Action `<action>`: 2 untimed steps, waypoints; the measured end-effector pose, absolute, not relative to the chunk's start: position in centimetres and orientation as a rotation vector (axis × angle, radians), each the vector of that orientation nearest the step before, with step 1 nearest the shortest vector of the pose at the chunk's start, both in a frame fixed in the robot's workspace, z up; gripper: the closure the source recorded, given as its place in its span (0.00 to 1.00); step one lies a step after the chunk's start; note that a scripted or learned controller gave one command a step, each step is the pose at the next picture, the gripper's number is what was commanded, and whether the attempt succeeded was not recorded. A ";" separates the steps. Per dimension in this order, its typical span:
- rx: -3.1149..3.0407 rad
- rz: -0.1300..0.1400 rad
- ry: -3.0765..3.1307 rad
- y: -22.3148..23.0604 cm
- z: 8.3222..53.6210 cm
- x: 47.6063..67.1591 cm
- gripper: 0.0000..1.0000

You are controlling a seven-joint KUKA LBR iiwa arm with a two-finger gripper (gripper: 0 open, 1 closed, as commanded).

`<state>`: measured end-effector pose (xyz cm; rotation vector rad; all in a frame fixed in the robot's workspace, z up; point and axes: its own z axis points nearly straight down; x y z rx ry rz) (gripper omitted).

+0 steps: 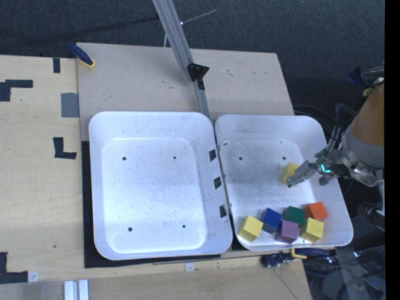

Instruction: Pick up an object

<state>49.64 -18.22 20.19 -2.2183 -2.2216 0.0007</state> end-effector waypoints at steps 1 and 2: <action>-2.215 0.007 -2.217 -18.1 13.8 49.1 0.00; -2.219 0.004 -2.222 -18.0 9.0 49.0 0.00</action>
